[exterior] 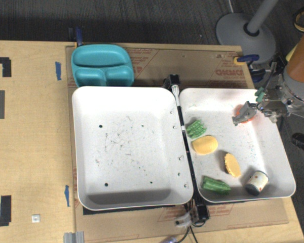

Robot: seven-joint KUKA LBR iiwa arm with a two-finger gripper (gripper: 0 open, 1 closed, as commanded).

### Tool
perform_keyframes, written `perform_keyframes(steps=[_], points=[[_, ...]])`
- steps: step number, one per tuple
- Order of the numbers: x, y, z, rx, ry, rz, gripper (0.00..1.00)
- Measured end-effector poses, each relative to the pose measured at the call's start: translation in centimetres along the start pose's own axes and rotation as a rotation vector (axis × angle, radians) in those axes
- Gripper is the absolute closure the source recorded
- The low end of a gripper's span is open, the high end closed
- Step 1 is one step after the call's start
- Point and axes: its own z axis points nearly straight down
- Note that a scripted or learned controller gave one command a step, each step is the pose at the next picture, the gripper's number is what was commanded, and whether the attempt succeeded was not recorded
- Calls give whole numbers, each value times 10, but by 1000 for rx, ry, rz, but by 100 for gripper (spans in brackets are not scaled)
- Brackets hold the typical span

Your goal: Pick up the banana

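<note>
White right bin, claw low over it

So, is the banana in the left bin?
No, the banana lies in the right bin, between the yellow lemon and a small can.

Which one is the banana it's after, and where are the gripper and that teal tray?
banana [232,165], camera view, middle of the yellow piece.
gripper [238,119], camera view, between its fingertips.
teal tray [102,57], camera view, bare floor of the large compartment.
</note>
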Motion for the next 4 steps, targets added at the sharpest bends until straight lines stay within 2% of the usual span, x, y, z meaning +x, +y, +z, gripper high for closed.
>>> perform_keyframes(steps=[1, 2, 3, 4], points=[[59, -62, 53, 3, 1, 136, 0], [185, -63, 77, 4, 1, 216, 0], [250, -55, 143, 1, 1, 41, 0], [320, -36, 36, 1, 1, -95, 0]])
